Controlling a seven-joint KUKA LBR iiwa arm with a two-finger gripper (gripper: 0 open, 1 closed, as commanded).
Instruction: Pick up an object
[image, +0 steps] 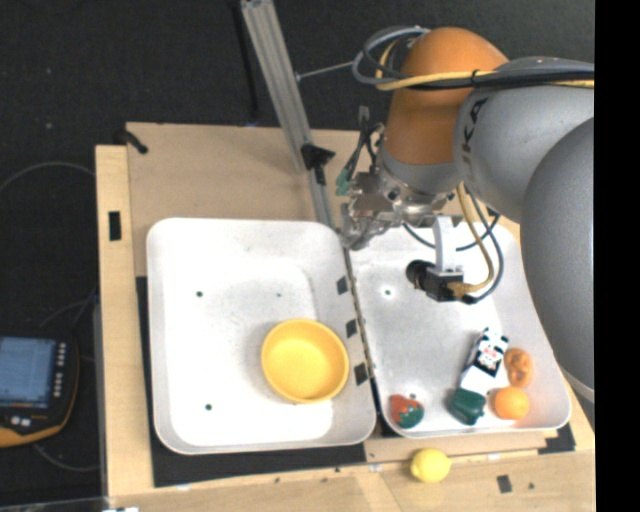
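My gripper (360, 226) hangs over the far left corner of the right bin (420, 330), close to the divide between the two bins, and I see nothing held in it. Along the right bin's near edge lie a red strawberry-like toy (405, 408), a dark green block (466, 405) and an orange ball (512, 403). Just behind them are a white-and-black toy (488, 353) and a brownish-orange piece (518, 365). A yellow bowl (305, 360) sits upright in the left bin (200, 270), towards its near right.
A yellow lemon (430, 465) lies on the bench outside the bins, in front of the right one. A slanted metal pole (288, 100) rises behind the bins. A black part on cables (432, 280) hangs below the wrist.
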